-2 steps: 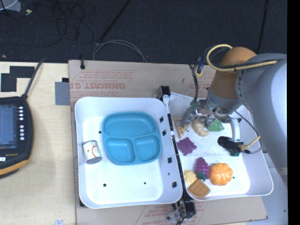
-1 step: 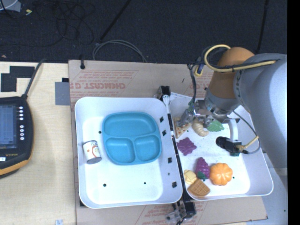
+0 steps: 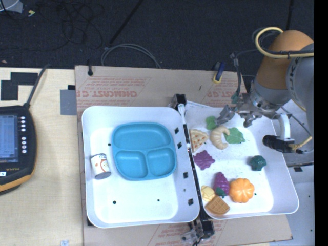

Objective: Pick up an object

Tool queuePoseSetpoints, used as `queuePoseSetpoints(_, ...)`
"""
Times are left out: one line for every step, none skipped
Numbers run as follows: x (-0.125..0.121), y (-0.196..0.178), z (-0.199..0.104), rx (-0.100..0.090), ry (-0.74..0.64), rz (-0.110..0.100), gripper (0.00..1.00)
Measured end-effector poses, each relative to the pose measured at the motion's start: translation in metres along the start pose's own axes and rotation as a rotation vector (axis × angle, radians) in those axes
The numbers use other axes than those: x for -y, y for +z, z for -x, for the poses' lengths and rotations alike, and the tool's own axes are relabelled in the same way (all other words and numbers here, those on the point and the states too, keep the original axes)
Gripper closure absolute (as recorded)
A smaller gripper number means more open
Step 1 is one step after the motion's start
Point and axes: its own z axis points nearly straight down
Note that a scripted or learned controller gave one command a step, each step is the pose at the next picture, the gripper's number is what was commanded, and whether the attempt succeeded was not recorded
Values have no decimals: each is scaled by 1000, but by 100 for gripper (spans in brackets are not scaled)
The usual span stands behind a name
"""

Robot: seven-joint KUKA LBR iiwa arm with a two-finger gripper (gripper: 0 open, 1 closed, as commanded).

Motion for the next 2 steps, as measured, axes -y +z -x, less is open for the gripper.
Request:
queuePoseSetpoints(1,85,-52,0,-5,-3,0)
queuePoseSetpoints(0,-12,-2,0,0,1,0)
